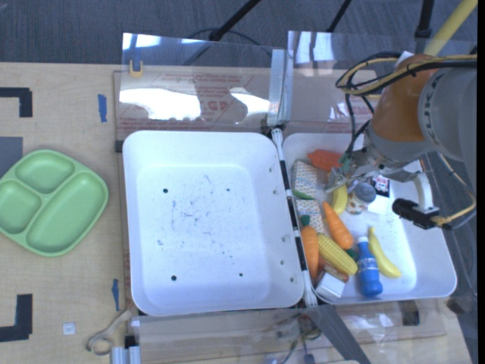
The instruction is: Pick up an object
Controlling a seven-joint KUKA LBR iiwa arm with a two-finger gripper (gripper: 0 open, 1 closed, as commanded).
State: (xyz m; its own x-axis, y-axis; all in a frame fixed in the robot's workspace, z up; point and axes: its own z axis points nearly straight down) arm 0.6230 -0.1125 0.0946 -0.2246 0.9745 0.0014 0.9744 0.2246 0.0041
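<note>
The right bin [424, 268] holds several toy foods: an orange carrot [338, 225], a corn cob [336, 253], a second carrot [310, 250], a yellow banana [384, 254], a blue bottle [369, 271], a small yellow piece [340, 199], a red-orange item [326, 159] and a patterned packet [305, 179]. My gripper [353, 179] is down in the bin's upper middle, just above the small yellow piece and beside a round grey item [365, 192]. The arm's wrist hides much of it.
The left bin [144, 203] sits beside the right one, with a clear plastic wall [197, 89] behind both. A green divided plate [50, 200] lies on the bench at far left. Black and yellow cables [379, 70] loop over the arm.
</note>
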